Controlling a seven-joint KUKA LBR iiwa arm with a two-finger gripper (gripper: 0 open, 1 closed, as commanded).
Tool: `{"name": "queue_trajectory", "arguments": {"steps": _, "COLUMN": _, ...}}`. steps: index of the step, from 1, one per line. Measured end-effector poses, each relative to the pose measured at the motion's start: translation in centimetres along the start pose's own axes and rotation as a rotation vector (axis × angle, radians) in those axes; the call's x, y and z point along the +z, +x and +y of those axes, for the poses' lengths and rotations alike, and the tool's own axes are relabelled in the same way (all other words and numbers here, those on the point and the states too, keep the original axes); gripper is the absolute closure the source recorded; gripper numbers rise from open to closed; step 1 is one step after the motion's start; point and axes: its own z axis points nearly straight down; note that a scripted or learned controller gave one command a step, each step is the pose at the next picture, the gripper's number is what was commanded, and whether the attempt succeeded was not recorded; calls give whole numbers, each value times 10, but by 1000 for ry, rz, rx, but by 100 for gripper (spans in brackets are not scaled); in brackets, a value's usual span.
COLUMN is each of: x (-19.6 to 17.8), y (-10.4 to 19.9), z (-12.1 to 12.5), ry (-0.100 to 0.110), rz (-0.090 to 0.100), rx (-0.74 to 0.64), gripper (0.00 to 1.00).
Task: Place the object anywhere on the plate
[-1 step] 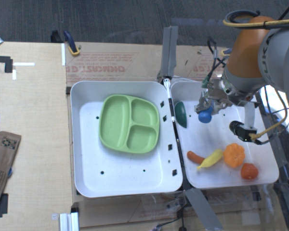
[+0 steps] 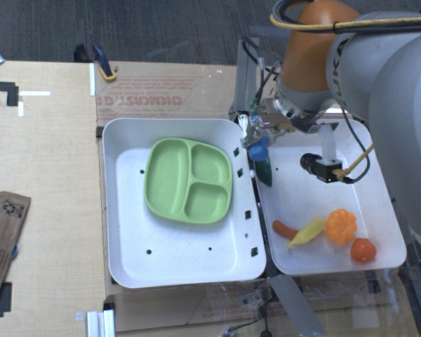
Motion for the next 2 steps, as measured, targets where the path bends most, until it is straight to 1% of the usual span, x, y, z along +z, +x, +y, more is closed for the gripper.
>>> {"name": "queue_trajectory", "arguments": {"steps": 1, "x": 0, "y": 78, "z": -7, "ry": 1, "rz": 0, "rx": -71, "gripper": 100}}
{"name": "queue_trajectory", "arguments": {"steps": 2, "x": 0, "y": 78, "z": -7, "ry": 1, "rz": 0, "rx": -71, "gripper": 0}}
